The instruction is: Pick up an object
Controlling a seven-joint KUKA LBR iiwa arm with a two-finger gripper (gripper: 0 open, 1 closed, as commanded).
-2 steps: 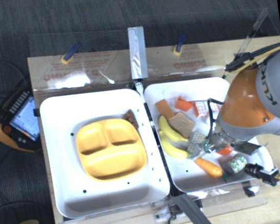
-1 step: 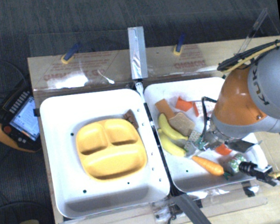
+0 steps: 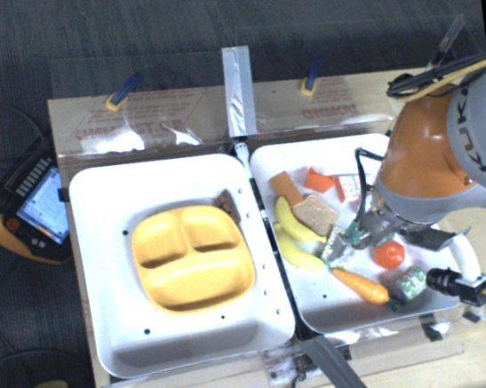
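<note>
two white bins (image 3: 90, 255), one yellow tray (image 3: 192, 256) in left, one banana (image 3: 292, 235), one carrot (image 3: 361, 285), one tomato (image 3: 390, 254) in right, gripper (image 3: 347, 241) state not discernible

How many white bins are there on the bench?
2. The left bin holds a yellow tray. The right bin holds the small food items, such as a banana and a carrot.

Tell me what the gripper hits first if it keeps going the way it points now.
Most likely the banana. The gripper points toward the picture's left and down into the right bin, just beside the banana, with the carrot just below. Depth is hard to judge from above.
</note>
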